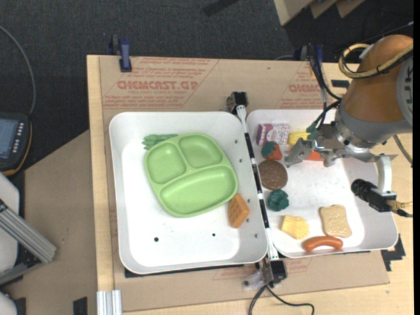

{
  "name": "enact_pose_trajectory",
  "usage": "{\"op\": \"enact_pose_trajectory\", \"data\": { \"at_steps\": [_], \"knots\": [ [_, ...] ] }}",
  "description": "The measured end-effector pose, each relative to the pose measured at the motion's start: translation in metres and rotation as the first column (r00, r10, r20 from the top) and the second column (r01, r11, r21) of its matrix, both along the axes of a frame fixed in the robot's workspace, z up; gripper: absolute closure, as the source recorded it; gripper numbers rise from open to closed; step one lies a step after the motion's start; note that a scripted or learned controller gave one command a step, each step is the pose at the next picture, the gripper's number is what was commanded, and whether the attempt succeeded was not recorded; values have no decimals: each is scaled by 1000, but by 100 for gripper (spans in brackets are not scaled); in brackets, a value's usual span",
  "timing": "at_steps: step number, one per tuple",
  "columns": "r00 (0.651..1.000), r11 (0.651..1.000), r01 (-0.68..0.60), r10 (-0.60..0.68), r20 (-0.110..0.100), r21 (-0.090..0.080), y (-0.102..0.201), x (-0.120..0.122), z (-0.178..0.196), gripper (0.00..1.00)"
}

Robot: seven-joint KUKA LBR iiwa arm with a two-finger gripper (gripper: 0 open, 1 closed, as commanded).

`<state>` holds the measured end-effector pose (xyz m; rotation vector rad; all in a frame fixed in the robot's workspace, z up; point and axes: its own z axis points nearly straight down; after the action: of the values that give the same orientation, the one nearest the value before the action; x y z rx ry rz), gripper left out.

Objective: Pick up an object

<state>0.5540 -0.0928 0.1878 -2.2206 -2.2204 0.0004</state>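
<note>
My gripper hangs low over the back of the right bin, open, with its two grey fingers spread. A small orange piece shows between them; whether they touch it I cannot tell. A yellow piece lies just behind the gripper. To its left sit a purple-and-white box, a red and green toy and a brown round patty. Nearer the front lie a dark green lump, a yellow wedge, a slice of toast and a sausage.
The left bin holds a green divided plate, a green leafy bit at its back left and an orange waffle piece by the dividing wall. The arm's grey and orange body looms over the right bin's back right corner.
</note>
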Motion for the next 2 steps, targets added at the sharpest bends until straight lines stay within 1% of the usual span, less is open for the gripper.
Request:
{"op": "enact_pose_trajectory", "data": {
  "at_steps": [1, 2],
  "knots": [
    [1000, 1000, 2, -2, 3, -3, -38, 51, -47, 0],
    [1000, 1000, -2, 2, 22, -4, -9, 77, -83, 0]
  ]
}}
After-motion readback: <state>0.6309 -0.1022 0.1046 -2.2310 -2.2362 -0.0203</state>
